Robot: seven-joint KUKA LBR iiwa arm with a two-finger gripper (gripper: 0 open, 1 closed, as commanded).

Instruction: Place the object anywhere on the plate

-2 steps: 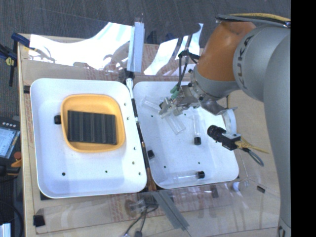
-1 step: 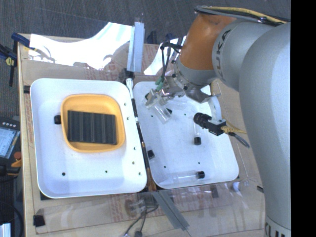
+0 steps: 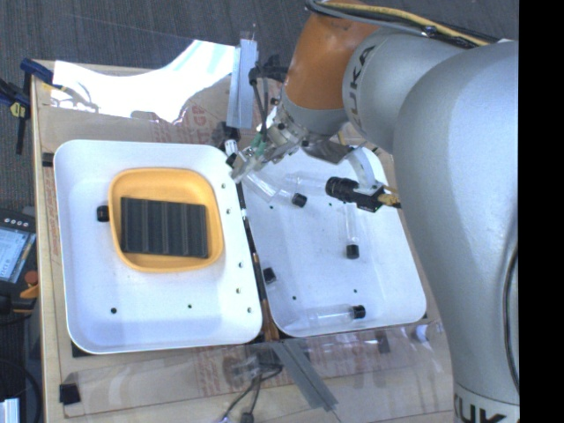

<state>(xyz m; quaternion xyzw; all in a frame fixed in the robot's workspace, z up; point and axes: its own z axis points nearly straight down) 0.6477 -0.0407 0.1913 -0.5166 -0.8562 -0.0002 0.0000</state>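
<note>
Camera view. The gripper (image 3: 249, 159) sits low over the top-left corner of the right bin (image 3: 388, 315), close to the divide between the two bins. Cannot tell how the jaws stand; nothing visibly held between them.

The plate (image 3: 167, 188), yellow with a dark ribbed insert, lies in the left bin (image 3: 132, 324). The likely object, a black marker (image 3: 355, 192) with an orange tip, lies in the upper part of the right bin, well apart from the plate and some way to the right of the gripper.

Risks, as judged: the gripper is off the marker, so closing here would catch nothing. Clear tubes (image 3: 339, 312) and small black caps (image 3: 352, 251) lie nearby and could be picked by mistake. A carry over the raised bin rims could clip them.

Marker long axis runs nearly left-right, slightly downward to the right; orange tip points right.
</note>
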